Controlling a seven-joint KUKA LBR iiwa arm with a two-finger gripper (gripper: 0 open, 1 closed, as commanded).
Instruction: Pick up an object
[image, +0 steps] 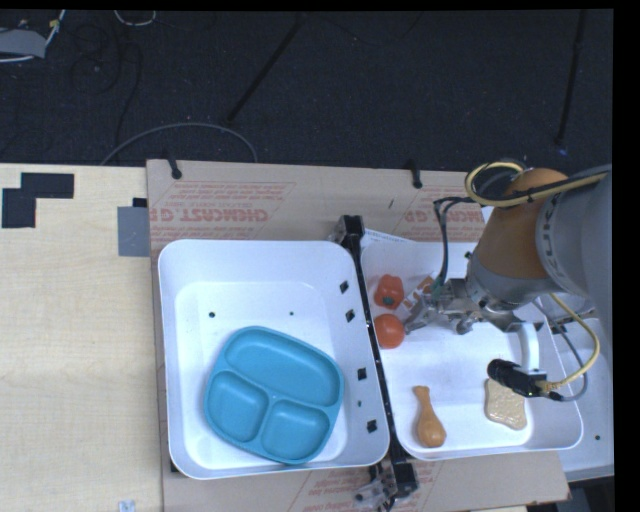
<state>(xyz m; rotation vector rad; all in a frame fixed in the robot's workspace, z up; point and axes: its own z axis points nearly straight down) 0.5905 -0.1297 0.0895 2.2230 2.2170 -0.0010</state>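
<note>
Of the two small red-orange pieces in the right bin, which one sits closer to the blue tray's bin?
The lower red piece, against the divider. The upper red-orange piece sits farther back, a little more to the right; the gripper reaches between them.

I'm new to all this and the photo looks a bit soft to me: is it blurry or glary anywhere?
Camera view: soft throughout, so the gripper near the tomato blurs into a tangle; lighting is even, with mild glare on the white bin walls and faint shadows under the blue tray; the background above is dark.

Blue divided plate (273, 394) – smooth matt plastic; white bins (190, 270) – glossy plastic; bench (70, 330) – pale wood.
</note>
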